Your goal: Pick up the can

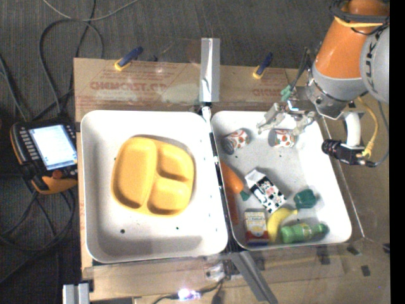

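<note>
A single fixed camera looks steeply down from above the bench's near edge, far enough to frame both white bins point(95, 170), with the gripper point(286, 120) at upper right.

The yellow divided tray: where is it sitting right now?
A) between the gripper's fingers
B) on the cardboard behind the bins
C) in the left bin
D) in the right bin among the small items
C. The yellow divided tray lies flat inside the left bin, while the gripper is over the right bin near the can.
</note>
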Robot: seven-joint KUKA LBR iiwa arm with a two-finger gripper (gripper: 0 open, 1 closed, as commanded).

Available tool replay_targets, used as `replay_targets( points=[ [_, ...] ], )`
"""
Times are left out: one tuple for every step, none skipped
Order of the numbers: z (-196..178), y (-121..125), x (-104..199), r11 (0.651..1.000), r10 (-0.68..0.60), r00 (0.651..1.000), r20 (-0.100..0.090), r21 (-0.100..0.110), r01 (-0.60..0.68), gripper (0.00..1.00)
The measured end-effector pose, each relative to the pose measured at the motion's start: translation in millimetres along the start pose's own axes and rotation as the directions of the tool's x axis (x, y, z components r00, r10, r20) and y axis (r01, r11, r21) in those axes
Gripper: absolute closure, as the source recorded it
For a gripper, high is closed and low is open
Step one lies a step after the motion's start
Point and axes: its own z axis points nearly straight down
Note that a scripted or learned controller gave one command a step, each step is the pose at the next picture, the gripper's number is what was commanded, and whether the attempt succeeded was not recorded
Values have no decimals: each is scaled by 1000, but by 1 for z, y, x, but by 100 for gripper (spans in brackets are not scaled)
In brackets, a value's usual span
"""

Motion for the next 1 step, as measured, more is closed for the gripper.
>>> replay_targets(
  points=[
    [-21,-4,-81,997,77,997,4,-2,-77,0]
  ],
)
